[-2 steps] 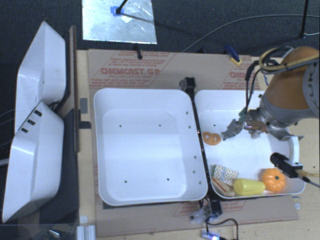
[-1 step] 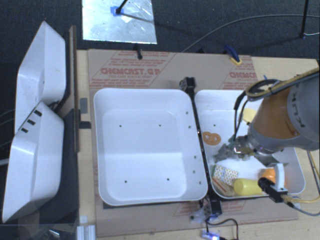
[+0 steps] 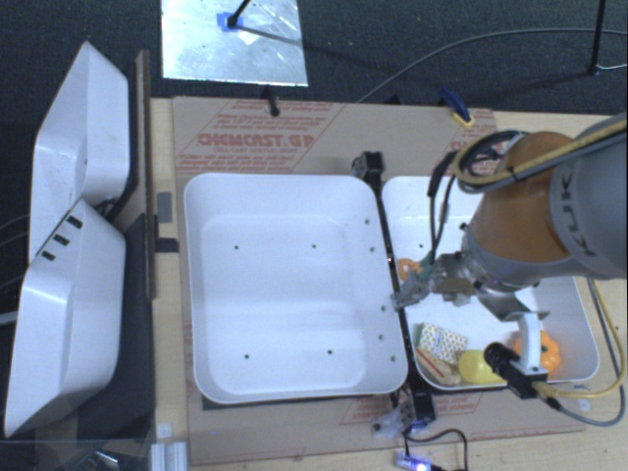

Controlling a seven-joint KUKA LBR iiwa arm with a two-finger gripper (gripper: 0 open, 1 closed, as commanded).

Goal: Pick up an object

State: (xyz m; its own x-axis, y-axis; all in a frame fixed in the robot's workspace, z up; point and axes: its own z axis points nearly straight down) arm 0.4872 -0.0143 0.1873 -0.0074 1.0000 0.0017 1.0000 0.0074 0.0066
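Note:
My gripper (image 3: 416, 285) hangs low over the left side of the right bin (image 3: 410, 196), close to the divider between the bins. The arm's orange band (image 3: 520, 204) and grey wrist cover much of that bin. A small orange piece (image 3: 406, 266) lies just beside the gripper, by the bin wall. Toward the front of the bin lie a speckled block (image 3: 442, 340), a yellow object (image 3: 477, 365), a tan item (image 3: 436, 366) and an orange object (image 3: 547, 352). Nothing is visibly held.
The left bin (image 3: 294, 183) sits beside the right one on a cardboard sheet (image 3: 255, 137). Cables (image 3: 446, 194) loop off the arm above the right bin. A black part (image 3: 510, 369) of the arm overhangs the front rim.

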